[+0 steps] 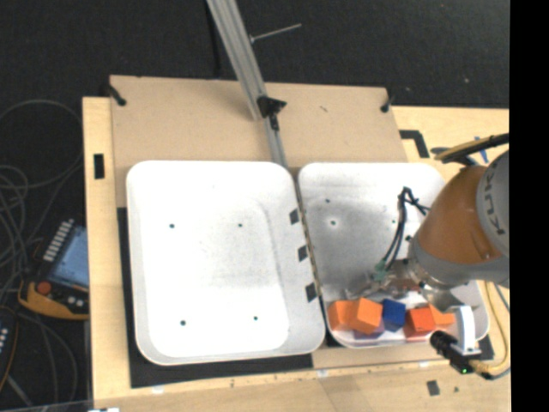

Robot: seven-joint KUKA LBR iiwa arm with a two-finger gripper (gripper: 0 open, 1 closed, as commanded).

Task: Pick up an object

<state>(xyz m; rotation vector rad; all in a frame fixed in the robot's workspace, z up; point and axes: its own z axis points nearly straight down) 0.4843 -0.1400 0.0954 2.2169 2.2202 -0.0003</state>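
Camera view: a tan desk [189,123] on black floor [51,33] holds two white bins. Orange blocks [356,314] and a blue block [394,313] sit in the right bin's [343,204] near corner, under the arm.

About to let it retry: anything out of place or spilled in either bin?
Nothing stands out. The blocks, two orange and one blue, are bunched at the right bin's near edge, all inside it. Nothing looks spilled or damaged.
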